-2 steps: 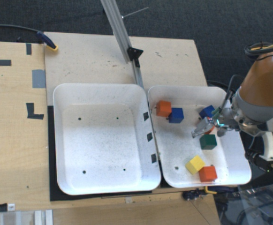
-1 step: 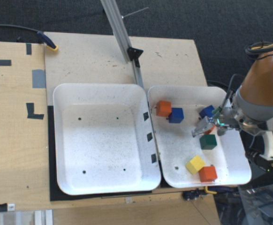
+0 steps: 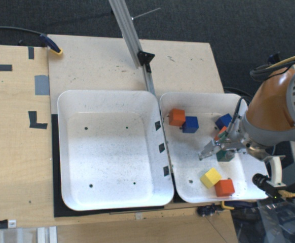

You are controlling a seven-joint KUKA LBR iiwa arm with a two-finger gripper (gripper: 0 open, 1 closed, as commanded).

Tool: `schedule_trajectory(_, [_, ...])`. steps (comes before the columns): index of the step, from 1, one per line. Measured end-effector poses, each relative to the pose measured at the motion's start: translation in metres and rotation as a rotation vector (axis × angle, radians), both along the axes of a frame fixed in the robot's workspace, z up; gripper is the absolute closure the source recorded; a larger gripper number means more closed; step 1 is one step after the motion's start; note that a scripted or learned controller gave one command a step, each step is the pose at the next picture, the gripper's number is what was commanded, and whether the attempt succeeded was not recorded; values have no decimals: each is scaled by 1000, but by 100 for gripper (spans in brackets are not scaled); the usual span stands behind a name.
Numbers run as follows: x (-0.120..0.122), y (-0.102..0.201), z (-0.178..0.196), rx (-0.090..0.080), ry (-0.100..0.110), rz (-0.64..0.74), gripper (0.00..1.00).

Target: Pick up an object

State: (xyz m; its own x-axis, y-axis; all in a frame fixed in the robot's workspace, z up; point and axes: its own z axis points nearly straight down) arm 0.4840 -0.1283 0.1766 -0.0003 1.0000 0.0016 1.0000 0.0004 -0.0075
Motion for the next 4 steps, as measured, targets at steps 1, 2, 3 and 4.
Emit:
schedule_trajectory(1, [-1,-9,-50,0,0,-1,0])
schedule_trajectory(2, [-1,-8,-86,-2,-4,0,0])
schedule_trajectory(3, [-2,-7,-76,0,-3,1,100])
schedule_trajectory(4, [8,-9,-17,-3,-11,1,100])
